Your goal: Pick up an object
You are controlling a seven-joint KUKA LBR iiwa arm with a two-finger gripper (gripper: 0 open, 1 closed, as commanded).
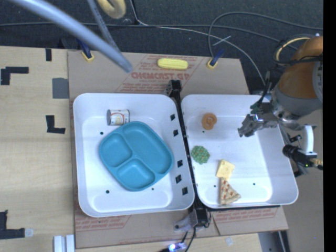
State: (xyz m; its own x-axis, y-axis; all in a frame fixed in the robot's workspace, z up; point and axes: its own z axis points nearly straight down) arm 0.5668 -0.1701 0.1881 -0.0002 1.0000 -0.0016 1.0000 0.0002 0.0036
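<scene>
Pincer (247, 130) hung over right bin (273, 193), near its right wall; finger spread could not be told, nothing seen between them. Candidate objects lay left and below-left of pincer: brown round item (209, 121) nearest, almost level with it; green broccoli-like piece (200, 154) near bin divider; yellow cheese wedge (226, 169) and pizza slice (228, 192) nearer front edge, slice's long axis running roughly front-to-back. Judgement: coming move required leftward travel, then descent

Two white bins (84, 156), side by side. In the left bin: one blue divided plate (135, 155), one small can (118, 117). In the right bin: one orange round item (209, 121), one green broccoli piece (200, 154), one cheese wedge (225, 169), one pizza slice (228, 192).
</scene>
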